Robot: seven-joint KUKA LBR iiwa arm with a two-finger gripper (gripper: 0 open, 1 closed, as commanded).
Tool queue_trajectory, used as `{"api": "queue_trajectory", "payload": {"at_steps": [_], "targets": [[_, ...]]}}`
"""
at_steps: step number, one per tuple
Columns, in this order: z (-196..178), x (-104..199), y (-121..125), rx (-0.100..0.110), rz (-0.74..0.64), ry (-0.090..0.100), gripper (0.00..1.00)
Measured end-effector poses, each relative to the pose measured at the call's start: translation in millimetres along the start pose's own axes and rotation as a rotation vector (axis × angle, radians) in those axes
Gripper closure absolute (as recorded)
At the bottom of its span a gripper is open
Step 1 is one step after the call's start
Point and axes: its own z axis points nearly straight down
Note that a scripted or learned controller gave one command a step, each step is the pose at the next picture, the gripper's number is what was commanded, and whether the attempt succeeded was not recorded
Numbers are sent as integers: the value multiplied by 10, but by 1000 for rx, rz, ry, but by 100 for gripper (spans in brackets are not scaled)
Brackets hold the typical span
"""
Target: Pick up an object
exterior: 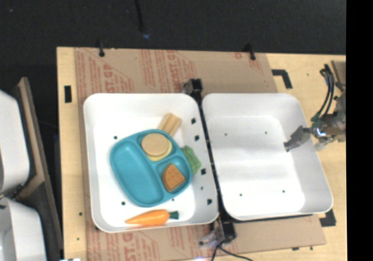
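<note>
The left bin [99,120] holds a blue divided plate [135,175]. A round tan biscuit [157,145] and a brown waffle piece [173,177] lie on the plate. A light wooden block [170,123] rests at the plate's upper edge, and a green piece [193,160] pokes out from its right side. An orange carrot [151,217] lies near the bin's front wall. My gripper [296,138] hangs at the right rim of the right bin [256,161], far from all these objects, with nothing seen in it.
The arm's wrist and cables [329,120] sit at the view's right edge. Both bins rest on a cardboard-covered bench [145,70]. White boxes [11,155] stand to the left of the bench.
</note>
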Motion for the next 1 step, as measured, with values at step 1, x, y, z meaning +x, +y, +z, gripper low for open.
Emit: {"api": "queue_trajectory", "payload": {"at_steps": [1], "targets": [[477, -64, 520, 4, 0, 1, 0]]}}
